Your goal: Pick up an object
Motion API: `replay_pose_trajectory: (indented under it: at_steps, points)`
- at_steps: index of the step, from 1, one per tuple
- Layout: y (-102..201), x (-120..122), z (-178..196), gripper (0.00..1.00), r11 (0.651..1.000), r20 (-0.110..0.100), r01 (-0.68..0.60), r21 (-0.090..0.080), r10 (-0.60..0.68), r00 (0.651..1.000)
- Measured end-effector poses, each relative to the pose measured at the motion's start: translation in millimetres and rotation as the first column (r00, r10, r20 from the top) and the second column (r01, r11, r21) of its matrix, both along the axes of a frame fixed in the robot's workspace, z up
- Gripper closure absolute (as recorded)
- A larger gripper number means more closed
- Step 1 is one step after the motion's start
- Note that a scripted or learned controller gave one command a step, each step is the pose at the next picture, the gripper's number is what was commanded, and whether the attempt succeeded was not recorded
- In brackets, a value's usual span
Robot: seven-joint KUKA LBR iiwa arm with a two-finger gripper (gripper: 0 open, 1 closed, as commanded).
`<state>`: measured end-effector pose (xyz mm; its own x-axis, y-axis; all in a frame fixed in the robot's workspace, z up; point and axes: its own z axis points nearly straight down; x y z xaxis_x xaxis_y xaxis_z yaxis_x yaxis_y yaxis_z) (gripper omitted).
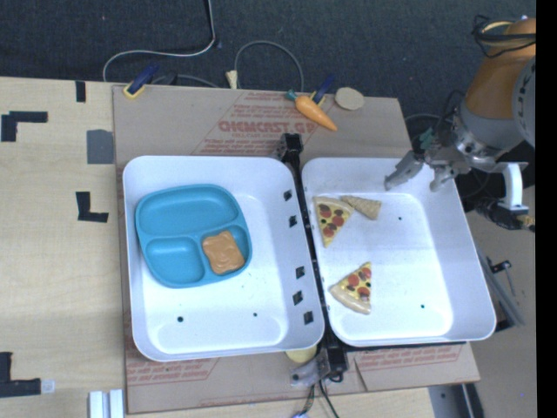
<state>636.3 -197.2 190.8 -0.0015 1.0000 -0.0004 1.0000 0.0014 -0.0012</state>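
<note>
Two white bins sit side by side on the desk; over the right bin's (452, 259) far right corner, the fingers (419, 171) hang spread apart, holding nothing, with pizza slices (332, 219) below.

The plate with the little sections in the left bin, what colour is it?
Light blue. The plate shows clearly in the camera view, holding a tan toast piece.

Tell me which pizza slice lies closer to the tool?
The upper pizza slice, beside the plain wedge. The other slice sits lower, farther from the tool.
</note>
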Motion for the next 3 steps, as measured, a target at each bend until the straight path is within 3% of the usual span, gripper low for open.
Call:
replay_pose_trajectory:
  at_steps: [1,2,3]
  points:
    - [43.4,-55.8,-62.2,0.00,1.000,-0.009,0.000,0.004,0.000,1.000]
    - [88.9,-139.2,-48.5,0.00,1.000,-0.006,0.001,0.004,-0.001,1.000]
    - [102.0,-152.3,-107.6,0.00,1.000,0.005,0.001,-0.003,-0.001,1.000]
